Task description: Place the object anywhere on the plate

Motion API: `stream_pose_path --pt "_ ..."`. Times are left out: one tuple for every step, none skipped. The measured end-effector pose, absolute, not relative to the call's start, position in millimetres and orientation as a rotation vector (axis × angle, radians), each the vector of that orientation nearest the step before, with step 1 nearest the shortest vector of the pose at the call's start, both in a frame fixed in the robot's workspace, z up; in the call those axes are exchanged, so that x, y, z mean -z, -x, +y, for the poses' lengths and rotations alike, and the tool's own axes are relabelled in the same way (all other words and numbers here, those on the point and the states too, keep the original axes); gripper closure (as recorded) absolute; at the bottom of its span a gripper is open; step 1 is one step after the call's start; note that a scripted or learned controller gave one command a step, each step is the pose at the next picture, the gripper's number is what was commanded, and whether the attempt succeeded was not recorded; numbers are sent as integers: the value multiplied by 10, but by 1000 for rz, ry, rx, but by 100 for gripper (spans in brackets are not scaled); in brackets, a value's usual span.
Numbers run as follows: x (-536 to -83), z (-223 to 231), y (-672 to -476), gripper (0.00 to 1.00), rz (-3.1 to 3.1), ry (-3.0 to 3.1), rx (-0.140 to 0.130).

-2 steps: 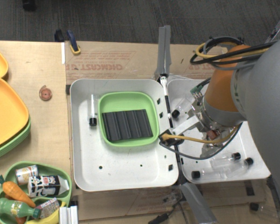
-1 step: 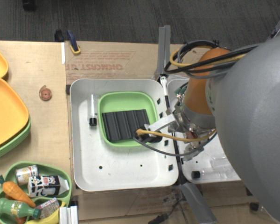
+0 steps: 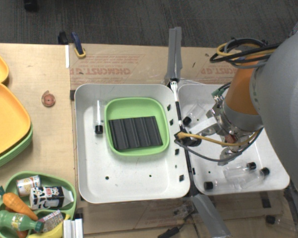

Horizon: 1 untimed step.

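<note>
A green square plate (image 3: 161, 108) lies in the left white bin (image 3: 134, 182). A dark grey ribbed slab (image 3: 136, 133) rests flat on it, covering most of its floor. My gripper (image 3: 224, 135) hangs over the right bin (image 3: 273, 162), below the orange band of the wrist, and the wrist hides most of it. A thin yellow stick (image 3: 203, 138) runs from under the gripper leftward to the wall between the bins. Its left end sits by a black looped piece (image 3: 187, 141).
A white marker with a black cap (image 3: 98, 117) lies left of the plate. Clear plastic pieces (image 3: 238, 175) and small black bits (image 3: 207, 185) lie in the right bin. Stacked yellow plates (image 3: 5, 118) and a green bowl of toy food (image 3: 32, 202) sit at the far left.
</note>
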<state>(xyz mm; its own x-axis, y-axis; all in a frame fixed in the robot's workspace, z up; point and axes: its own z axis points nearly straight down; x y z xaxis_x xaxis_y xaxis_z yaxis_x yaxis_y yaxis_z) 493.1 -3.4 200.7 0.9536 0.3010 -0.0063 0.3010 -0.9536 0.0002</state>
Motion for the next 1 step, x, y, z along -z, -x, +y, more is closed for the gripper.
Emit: stream_pose_path --pt "-1901 483 -4968 0 408 -3114 10"
